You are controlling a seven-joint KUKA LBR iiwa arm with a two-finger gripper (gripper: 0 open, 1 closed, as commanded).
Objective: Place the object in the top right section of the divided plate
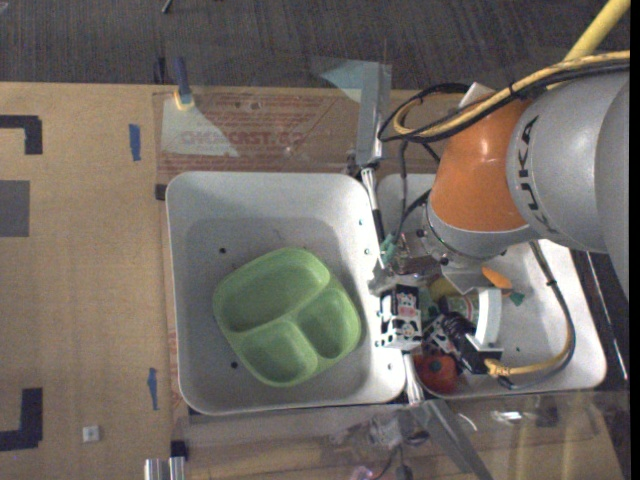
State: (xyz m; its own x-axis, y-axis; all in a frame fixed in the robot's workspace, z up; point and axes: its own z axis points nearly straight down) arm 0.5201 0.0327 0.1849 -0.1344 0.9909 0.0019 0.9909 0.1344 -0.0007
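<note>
A green divided plate [287, 315] with three sections lies in the left white bin [200, 208], all its sections bare. My gripper [401, 320] hangs low over the left side of the right bin [585, 363], close to the wall between the two bins. A red rounded object [436, 371] sits just below and to the right of the gripper, near the bin's front edge. An orange object [497, 278] with a small green piece [518, 296] beside it lies further right, partly hidden by the arm.
The arm's large grey and orange body [520, 168] covers most of the right bin. A clear sheet [250, 128] lies on the brown bench behind the left bin. Blue tape marks [134, 142] dot the bench.
</note>
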